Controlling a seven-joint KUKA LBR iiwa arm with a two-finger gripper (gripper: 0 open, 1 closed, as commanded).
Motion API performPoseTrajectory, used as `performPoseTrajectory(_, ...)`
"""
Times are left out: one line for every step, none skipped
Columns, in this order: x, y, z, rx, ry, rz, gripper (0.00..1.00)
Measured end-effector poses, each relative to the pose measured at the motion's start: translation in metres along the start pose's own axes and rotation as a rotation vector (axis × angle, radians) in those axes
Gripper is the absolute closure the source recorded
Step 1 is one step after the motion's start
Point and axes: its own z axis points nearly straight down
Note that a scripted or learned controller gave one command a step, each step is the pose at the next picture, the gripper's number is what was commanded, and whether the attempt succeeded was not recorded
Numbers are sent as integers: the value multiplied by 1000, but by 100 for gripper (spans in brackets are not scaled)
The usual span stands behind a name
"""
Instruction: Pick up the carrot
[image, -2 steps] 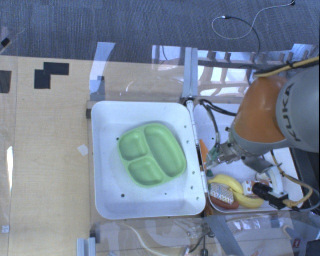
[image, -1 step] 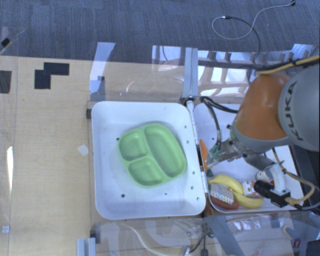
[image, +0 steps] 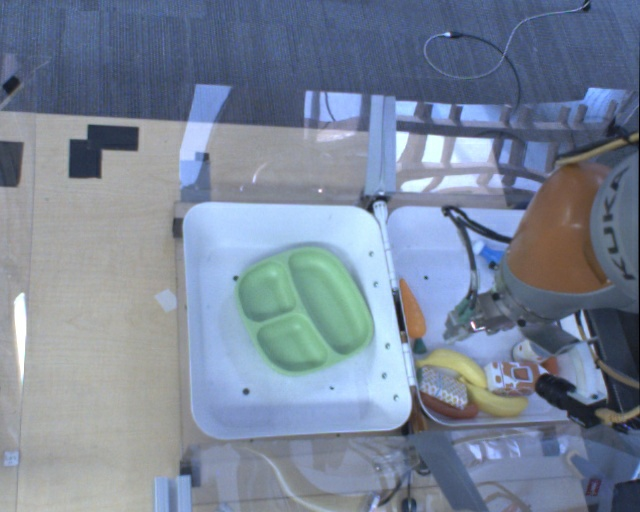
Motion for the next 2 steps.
performPoseTrajectory(-53,-13,-10,0,-1,142,100)
performPoseTrajectory(-92,-23,-16,-2,-2,-624,100)
